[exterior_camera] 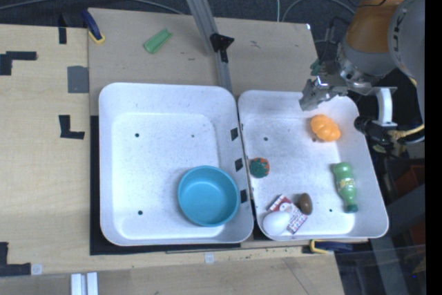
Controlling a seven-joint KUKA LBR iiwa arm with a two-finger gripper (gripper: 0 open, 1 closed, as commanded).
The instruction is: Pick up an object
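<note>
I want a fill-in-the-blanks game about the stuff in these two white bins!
1. The blue bowl sits in the ____ bin.
2. The orange thing lies in the ____ bin.
3. The bottle near the right bin's edge is coloured ____.
4. The tool is closest to the ____ thing.

Missing words: left; right; green; orange
</note>
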